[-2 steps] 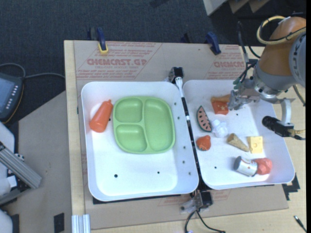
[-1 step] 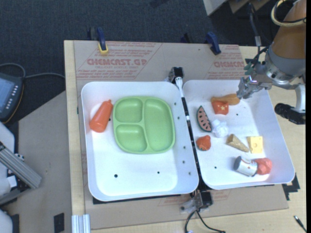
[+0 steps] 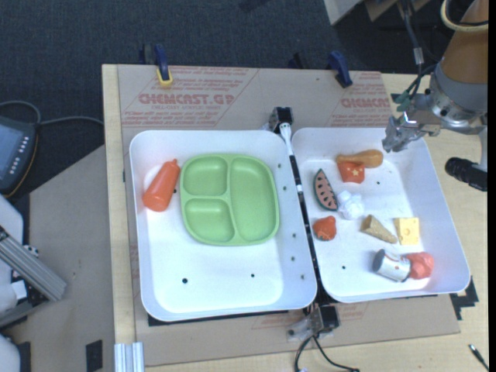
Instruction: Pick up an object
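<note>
On the far left of the left bin [image 3: 147, 208] lies an orange bottle-shaped toy [image 3: 161, 185], tilted with its narrow end pointing up toward the bin's back edge. Just beside it, to its right, sits a green divided plate [image 3: 229, 198] with three compartments, nothing in any of them. Across the divider that joins the two bins, the right bin [image 3: 442, 231] holds a scatter of small things. Nearest the divider is a watermelon slice [image 3: 325, 189] standing roughly lengthwise, and below it a small red piece [image 3: 325, 228]. A white crumpled lump [image 3: 351, 204] lies just right of the watermelon slice. Toward the bin's back is a red block [image 3: 353, 172] touching a tan, bread-like piece [image 3: 366, 159]. Further right and lower are a tan wedge [image 3: 377, 228] and, just beside it, a yellow cheese block [image 3: 408, 231]. Near the front rim a small metal can [image 3: 390, 266] lies on its side against a red round thing [image 3: 421, 265]. My gripper [image 3: 395, 139] hangs at the back right corner of that bin, near the bread-like piece and above its right end, and I have nothing visibly in my grasp; how far my jaws stand apart I cannot tell from this slant.
</note>
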Motion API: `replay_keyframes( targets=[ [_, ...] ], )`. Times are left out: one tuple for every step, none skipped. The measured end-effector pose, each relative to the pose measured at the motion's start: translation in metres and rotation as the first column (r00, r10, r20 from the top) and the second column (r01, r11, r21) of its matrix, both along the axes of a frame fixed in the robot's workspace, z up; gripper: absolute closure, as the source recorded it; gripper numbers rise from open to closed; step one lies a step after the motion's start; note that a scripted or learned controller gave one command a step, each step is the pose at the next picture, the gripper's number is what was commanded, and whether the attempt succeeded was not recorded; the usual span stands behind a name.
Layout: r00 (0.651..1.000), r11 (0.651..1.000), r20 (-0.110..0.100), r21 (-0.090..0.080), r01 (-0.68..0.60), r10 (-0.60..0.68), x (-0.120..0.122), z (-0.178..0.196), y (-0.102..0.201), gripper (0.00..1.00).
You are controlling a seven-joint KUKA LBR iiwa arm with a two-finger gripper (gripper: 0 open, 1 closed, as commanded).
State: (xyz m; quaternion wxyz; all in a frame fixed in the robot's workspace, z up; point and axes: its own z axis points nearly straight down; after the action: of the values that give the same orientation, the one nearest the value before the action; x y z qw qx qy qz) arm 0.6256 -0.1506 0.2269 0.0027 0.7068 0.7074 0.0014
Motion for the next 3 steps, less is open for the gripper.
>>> replay_keyframes(
  targets=[
    [1.000,1.000,-0.007,0.004,-0.004,0.004,0.001,-0.007,0.048,1.00],
    [1.000,1.000,-0.002,0.004,-0.006,0.006,0.007,0.004,0.108,1.00],
    [1.000,1.000,-0.002,0.004,-0.006,0.006,0.022,0.009,0.167,1.00]
  ],
)
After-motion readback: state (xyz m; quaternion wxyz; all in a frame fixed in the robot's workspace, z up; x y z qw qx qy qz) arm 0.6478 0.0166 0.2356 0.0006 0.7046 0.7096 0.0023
